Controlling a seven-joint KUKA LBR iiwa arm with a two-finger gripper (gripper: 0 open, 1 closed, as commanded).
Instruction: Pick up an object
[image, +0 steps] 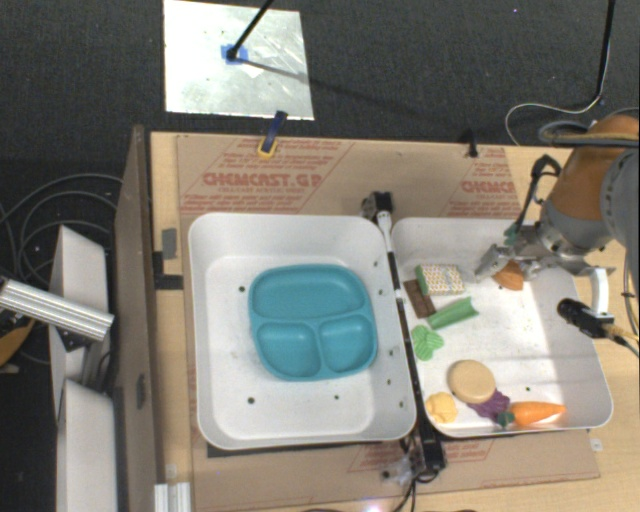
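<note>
My gripper (508, 266) hangs low over the far right part of the right bin (585, 372), open, its fingers spread apart. A small orange-brown piece (511, 280) lies right under it, between the fingertips and resting on the bin floor. Left of it sit a beige dotted block (440, 277), a brown strip (418, 297), a green stick (452, 313) and a green leafy piece (428, 343). Along the near edge lie a tan round bun (471, 380), a yellow piece (441, 406), a purple piece (492, 405) and a carrot (535, 411).
The left bin (215, 300) holds a blue divided plate (310, 320). A dark divider (400, 320) runs between the two bins. The right bin's middle floor, right of the green stick, is bare. The arm (590, 200) comes in over the bin's far right corner.
</note>
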